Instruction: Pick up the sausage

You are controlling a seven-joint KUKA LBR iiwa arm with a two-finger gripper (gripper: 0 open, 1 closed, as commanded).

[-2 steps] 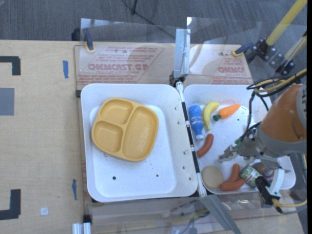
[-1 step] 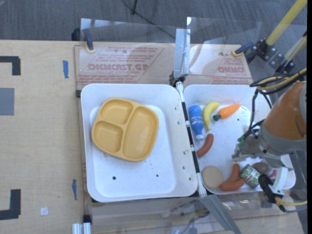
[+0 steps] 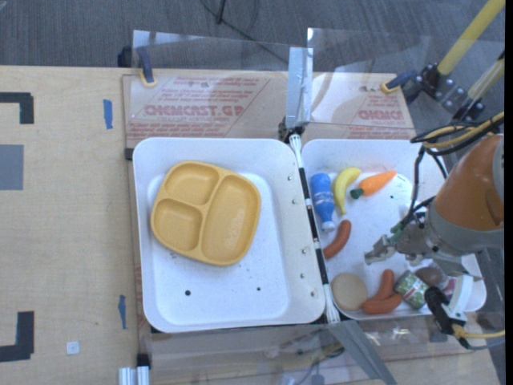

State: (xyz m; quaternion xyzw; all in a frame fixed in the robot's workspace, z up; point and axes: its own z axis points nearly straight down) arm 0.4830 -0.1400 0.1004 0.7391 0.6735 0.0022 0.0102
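Note:
A reddish-brown sausage (image 3: 337, 238) lies slanted near the left wall of the right bin (image 3: 365, 152), just below a blue bottle (image 3: 322, 199). Two more orange-red sausage pieces (image 3: 383, 293) lie together at the bin's front, beside a round tan bun (image 3: 349, 291). My gripper (image 3: 394, 247) hangs over the middle right of this bin, to the right of the lone sausage and above the front pair. Nothing shows in its grasp. The arm's orange band (image 3: 478, 187) covers the bin's right side.
A yellow banana (image 3: 346, 187) and an orange carrot (image 3: 375, 184) lie at the back of the right bin. A green can (image 3: 413, 289) and a white cup (image 3: 471, 293) sit at its front right. The left bin (image 3: 276, 295) holds a yellow divided plate (image 3: 207, 212).

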